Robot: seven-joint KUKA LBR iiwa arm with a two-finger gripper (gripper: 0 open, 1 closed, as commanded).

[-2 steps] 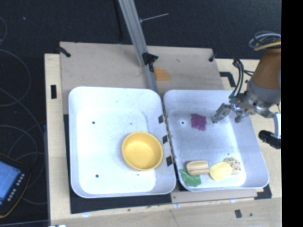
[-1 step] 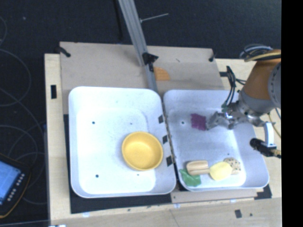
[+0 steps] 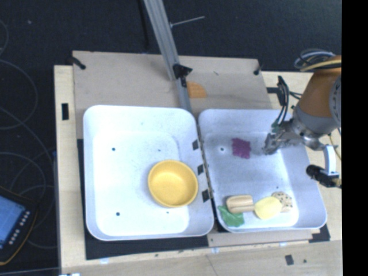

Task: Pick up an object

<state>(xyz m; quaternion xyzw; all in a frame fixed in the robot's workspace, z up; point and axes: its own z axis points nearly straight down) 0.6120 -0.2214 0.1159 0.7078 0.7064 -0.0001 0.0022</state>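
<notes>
hand (image 3: 271, 144) hovers just right of the purple block (image 3: 241, 148).

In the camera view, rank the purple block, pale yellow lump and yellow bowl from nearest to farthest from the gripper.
From the gripper:
1. Small purple block, right bin, just to its left in view.
2. Pale yellow rounded lump, right bin's near edge.
3. Round yellow plastic bowl, left bin.

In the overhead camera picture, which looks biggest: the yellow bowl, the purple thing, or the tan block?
1. Round yellow bowl, clearly largest.
2. Tan wooden block and flat purple square piece look alike; too close to rank.
</notes>
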